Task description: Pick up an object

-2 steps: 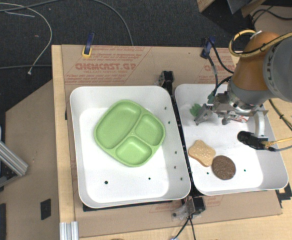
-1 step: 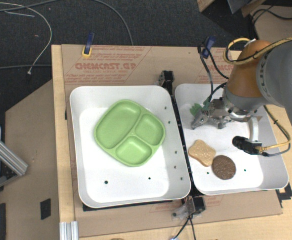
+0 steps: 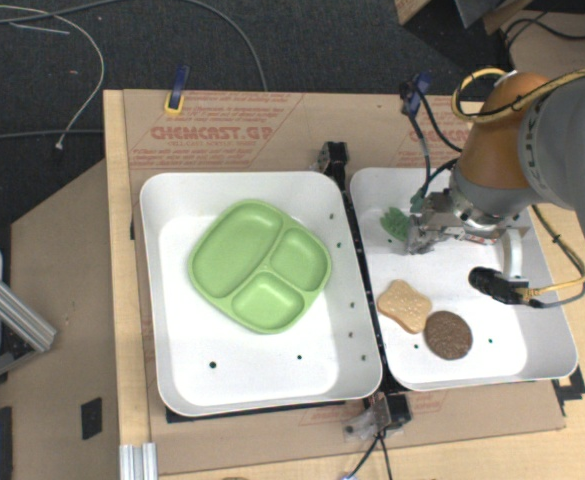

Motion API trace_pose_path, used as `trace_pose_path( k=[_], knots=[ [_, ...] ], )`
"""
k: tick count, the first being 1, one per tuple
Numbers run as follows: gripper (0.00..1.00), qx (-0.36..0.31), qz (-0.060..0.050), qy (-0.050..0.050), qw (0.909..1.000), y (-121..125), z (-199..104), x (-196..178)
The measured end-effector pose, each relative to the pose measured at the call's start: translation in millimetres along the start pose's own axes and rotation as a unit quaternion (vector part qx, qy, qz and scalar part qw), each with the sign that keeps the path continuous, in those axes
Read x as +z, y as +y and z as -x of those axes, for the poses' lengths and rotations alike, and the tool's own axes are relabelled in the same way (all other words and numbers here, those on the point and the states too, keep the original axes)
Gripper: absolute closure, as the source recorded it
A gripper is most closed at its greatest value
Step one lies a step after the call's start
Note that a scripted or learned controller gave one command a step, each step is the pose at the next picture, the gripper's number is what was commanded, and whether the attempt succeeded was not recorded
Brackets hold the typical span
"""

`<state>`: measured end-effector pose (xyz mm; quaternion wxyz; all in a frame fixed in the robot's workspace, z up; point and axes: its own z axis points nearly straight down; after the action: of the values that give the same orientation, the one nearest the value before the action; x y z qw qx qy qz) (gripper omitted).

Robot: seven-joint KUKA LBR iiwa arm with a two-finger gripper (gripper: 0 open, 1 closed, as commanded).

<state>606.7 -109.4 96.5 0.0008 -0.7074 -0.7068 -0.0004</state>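
A small dark green object [image 3: 396, 224] is seen in the right bin [image 3: 547, 353], near its upper left part, close to the wall shared with the left bin [image 3: 162, 268]. Its shape is irregular and partly hidden, so its long axis and pointing direction cannot be told. The end effector [image 3: 419, 236] is placed just beside it, on its right and touching or nearly touching it; whether it is open or closed cannot be told, and nothing is clearly seen gripped. The grey arm [image 3: 562, 138], with its orange band [image 3: 497, 133], is extended in from the right over the right bin. Lower in that bin, a tan, lobed biscuit-like piece [image 3: 405, 307] is laid just beside a round brown disc [image 3: 449, 334], its long axis running from upper left to lower right. In the left bin, a light green divided plate [image 3: 260, 265] with three compartments is laid tilted on the diagonal. Both bins are carried on a counter [image 3: 122, 168] covered in brown cardboard.
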Motion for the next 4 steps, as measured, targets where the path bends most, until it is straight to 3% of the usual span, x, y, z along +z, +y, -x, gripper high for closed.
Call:
trace_pose_path(
  k=[2,3,4],
  knots=[
    [1.0,-0.001,0.004,-0.001,1.0,14,-2,-93],
    [1.0,-0.001,0.002,-0.001,1.0,15,-2,-111],
    [1.0,-0.003,-0.001,0.001,1.0,20,-56,-104]
  ],
)
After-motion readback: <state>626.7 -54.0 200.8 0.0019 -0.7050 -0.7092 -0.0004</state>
